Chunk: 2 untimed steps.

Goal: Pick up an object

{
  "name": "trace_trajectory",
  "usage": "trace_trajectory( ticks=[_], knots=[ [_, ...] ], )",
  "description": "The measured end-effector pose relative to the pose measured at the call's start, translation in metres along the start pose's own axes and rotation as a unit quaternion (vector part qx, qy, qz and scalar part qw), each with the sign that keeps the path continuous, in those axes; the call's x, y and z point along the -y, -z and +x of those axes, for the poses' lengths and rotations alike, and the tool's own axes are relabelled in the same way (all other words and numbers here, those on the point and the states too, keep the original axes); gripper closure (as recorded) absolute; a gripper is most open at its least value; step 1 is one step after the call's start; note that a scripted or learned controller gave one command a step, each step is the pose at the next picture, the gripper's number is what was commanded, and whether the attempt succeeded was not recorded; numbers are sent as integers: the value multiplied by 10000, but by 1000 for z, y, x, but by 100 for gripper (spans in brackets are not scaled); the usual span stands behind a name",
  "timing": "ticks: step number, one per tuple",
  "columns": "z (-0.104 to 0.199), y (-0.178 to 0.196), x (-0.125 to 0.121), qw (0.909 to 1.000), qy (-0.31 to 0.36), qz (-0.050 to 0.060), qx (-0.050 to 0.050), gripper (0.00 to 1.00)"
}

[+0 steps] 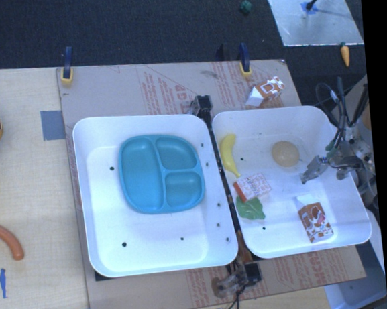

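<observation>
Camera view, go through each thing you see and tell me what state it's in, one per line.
Blue tray: flat in the left bin, nothing on it.
Banana: lying at the right bin's left wall.
Round ball: resting loose.
Red packet: lying flat.
Green piece: lying beside the packet.
Brown carton: lying flat.
Gripper: over the right bin, holding nothing.
Sausage: on the bench, outside the bins.

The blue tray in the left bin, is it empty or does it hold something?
Empty. The blue tray lies flat in the left bin, and its three compartments show only bare blue.
</observation>
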<state>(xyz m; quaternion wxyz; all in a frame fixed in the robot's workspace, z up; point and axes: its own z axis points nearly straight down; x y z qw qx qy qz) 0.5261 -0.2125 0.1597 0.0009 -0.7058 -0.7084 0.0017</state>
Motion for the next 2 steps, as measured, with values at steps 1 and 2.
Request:
trace_trajectory(
  ticks=[1, 2],
  knots=[
    [10, -69, 50, 10000, 5, -1, -6, 0],
    [9, -58, 50, 10000, 23, 1, 0, 100]
  ],
)
